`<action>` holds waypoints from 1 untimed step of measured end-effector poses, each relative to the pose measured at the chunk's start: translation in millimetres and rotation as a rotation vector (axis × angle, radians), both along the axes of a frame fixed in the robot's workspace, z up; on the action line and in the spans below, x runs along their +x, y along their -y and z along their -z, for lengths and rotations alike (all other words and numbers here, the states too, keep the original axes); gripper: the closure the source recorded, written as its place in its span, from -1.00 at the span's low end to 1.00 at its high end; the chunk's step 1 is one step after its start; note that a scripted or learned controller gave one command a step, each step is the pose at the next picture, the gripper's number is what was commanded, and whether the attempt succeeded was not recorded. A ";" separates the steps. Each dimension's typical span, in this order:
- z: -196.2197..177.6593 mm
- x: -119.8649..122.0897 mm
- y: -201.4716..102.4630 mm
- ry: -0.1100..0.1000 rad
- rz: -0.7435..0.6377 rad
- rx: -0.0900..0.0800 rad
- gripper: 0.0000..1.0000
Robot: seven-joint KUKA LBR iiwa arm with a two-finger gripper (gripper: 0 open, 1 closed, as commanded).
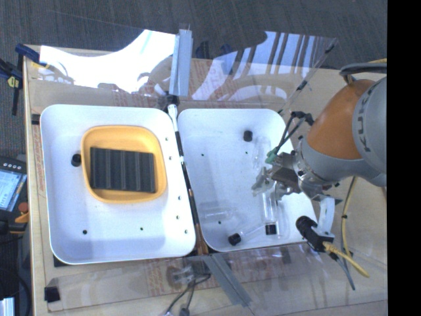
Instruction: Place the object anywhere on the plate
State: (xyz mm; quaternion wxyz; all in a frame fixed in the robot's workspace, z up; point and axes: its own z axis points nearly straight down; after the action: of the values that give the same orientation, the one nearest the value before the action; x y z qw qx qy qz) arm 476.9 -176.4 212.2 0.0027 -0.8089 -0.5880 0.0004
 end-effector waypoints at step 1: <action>0.0 0.0 0.1 0.000 0.000 0.000 -1.00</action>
State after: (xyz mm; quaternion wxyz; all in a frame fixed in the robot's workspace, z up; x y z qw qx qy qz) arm 476.9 -176.4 212.3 0.0027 -0.8088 -0.5880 0.0003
